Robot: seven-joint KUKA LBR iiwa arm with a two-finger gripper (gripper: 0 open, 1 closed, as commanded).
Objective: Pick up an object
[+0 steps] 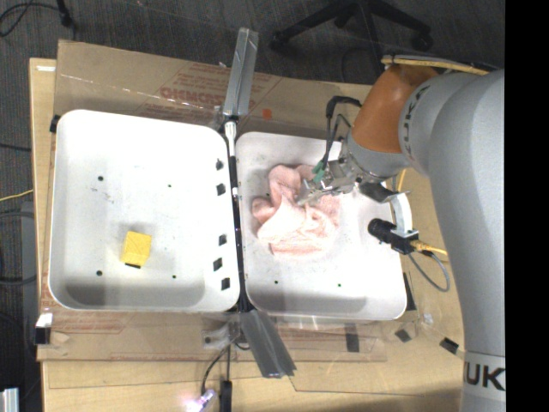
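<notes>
Now the pink cloth (294,215) lies in the middle of the right bin (377,294). The end effector (324,181) sits at its two o'clock edge; I cannot tell its grip. The soft cloth might slip away.

A crumpled pale pink cloth (296,211) lies right of frame centre; a small yellow block (136,248) sits lower left.
</notes>
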